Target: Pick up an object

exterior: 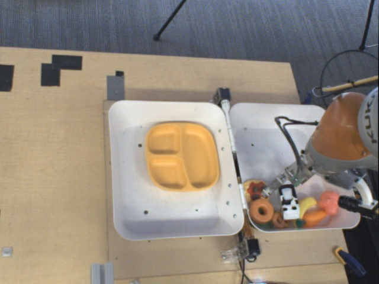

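My gripper [288, 203] reaches down into the near part of the right bin [260, 135], its tip among a pile of small toys. Around it lie a brown ring-shaped doughnut [261, 210], a red piece [256, 189], a yellow piece [307, 205], an orange carrot-like piece [315, 216] and a pink piece [329, 202]. The orange-banded wrist [342, 136] hangs over the bin's right side and hides part of it. A yellow divided plate [180, 155] rests in the middle of the left bin [127, 158].
A black cable [288, 136] loops from the wrist across the right bin. A metal clamp [223, 94] sits at the far end of the gap between bins. Black tape marks [59, 68] lie on the bench at far left.
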You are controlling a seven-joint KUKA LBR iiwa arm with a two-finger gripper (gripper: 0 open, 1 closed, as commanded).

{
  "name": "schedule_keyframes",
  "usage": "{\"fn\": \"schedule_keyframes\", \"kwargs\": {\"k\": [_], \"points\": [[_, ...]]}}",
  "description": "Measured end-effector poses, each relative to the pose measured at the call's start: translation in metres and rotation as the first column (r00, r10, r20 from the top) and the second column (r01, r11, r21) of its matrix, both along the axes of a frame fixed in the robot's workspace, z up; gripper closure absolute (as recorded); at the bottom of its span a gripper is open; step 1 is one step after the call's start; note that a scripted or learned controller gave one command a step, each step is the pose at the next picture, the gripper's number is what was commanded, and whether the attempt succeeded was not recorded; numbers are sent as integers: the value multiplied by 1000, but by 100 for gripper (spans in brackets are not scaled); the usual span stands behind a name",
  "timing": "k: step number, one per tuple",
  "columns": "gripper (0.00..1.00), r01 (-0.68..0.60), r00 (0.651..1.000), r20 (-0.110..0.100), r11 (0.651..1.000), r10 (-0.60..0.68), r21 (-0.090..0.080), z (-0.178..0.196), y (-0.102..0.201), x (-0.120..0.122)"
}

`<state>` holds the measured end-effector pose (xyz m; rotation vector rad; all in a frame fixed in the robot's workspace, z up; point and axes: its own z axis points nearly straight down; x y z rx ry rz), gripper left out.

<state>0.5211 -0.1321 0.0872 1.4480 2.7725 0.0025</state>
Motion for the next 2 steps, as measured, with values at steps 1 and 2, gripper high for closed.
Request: {"fn": "schedule_keyframes", "kwargs": {"k": [1, 2], "points": [[100, 1, 1000, 6, 1000, -1, 0, 12, 1, 2], [100, 474, 880, -9, 880, -474, 7, 98, 52, 8]]}}
